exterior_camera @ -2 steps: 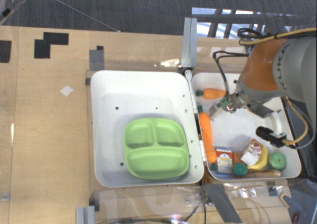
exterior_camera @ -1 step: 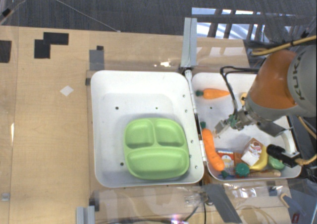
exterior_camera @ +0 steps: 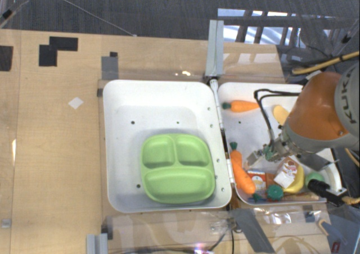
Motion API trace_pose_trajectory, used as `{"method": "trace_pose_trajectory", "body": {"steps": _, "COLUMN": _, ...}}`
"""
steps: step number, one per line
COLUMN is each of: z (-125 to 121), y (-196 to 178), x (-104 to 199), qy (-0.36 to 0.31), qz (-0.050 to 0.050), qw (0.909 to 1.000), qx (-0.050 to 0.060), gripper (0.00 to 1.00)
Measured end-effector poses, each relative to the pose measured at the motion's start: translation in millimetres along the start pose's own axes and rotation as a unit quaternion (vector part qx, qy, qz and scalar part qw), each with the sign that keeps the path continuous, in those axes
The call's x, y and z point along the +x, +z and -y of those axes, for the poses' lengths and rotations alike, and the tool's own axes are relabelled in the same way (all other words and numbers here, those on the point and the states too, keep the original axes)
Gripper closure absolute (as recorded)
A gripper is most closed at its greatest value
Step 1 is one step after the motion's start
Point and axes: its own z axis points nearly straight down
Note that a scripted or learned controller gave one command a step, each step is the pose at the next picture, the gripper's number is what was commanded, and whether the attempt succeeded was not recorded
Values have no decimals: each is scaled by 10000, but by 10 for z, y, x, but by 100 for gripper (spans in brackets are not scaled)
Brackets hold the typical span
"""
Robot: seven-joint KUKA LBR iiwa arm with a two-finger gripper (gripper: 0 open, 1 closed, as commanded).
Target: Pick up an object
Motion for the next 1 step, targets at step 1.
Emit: {"method": "trace_pose_trajectory", "body": {"steps": 1, "z": 131, "y": 6, "x": -62, "qy": 10, "qz": -2, "qw": 10000, "qx": 1, "gripper": 0}}
